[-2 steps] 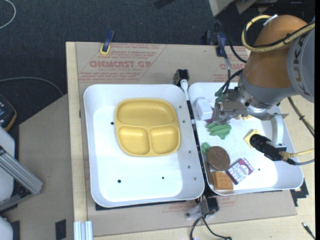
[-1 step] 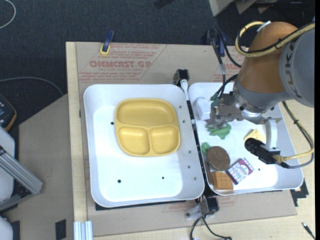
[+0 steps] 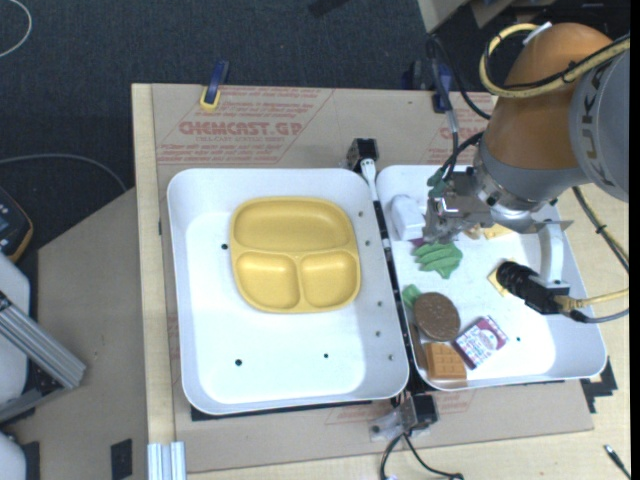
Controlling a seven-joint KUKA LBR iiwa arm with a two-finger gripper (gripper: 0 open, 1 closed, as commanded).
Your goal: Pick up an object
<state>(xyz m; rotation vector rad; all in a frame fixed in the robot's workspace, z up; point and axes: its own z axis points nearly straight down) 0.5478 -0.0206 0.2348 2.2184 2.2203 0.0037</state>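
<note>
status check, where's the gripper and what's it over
Gripper low in right white bin, directly over crinkled green object. No grasp visible. Round brown disc and small maroon packet lie nearby; yellow divided tray in left bin.

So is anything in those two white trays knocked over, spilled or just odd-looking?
Nothing looks spilled or broken. The yellow divided plate lies flat in the left bin. The right bin is crowded: a green item, a brown disc and a maroon packet lie close together below the hand.
</note>
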